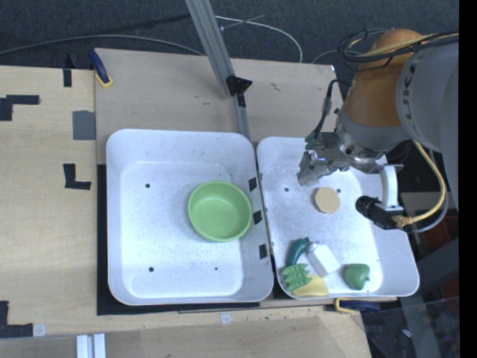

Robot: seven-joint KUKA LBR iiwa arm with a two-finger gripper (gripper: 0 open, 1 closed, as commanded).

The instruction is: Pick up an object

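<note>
Gripper [311, 171] hovers over upper part of right bin [277, 171], just up-left of the tan round disc [326, 200]; not touching it. Finger state: can't tell, nothing visible btwn them. Disc lies flat on bin floor, mid-bin. Rel. to disc: teal piece [299, 248], white block [323, 259], green leafy toy [295, 277] and yellow piece [316, 288] clustered below, along bin's near edge; green pepper-like toy [357, 275] below-right. Green bowl [219, 211] sits upright in left bin [141, 170], well left of disc.
</note>
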